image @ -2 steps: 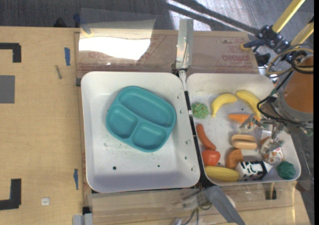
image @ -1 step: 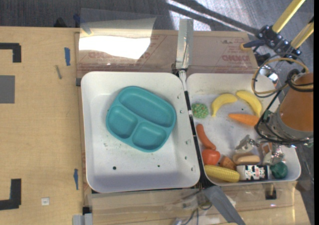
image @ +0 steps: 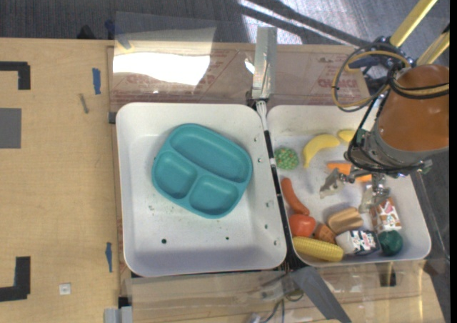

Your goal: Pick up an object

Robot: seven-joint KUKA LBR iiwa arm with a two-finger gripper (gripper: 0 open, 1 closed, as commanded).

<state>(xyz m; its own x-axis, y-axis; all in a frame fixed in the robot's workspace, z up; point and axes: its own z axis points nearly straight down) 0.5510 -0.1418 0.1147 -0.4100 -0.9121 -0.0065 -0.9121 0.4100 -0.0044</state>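
The objects available for picking lie in the right-hand shallow white bin [image: 421,239], below and beside my two-finger metal claw [image: 353,184]. Nearest the claw is a small orange carrot-like piece [image: 340,167] lying just at its upper side, and a yellow plastic banana [image: 319,146] rests a little farther up and to the left. A round green textured ball [image: 287,158] sits close to the bin's left wall. Along that wall run a long red-orange sausage shape [image: 293,196], a red tomato-like ball [image: 302,225] and, at the near edge, a yellow ear of corn [image: 317,248]. A tan bread-like block [image: 345,218] lies toward the bin's centre, with a small white printed carton [image: 363,241] just below it, a second red-and-white printed package [image: 386,216] to its right, and a dark green rounded object [image: 390,243] in the near right corner. My claw hangs over the middle of this bin with nothing visibly between its fingers; their spacing I cannot tell. My grey arm with its orange band [image: 415,120] enters from the right. The left-hand shallow white bin [image: 139,239] holds a teal three-compartment plastic plate [image: 202,169], lying flat near its centre.
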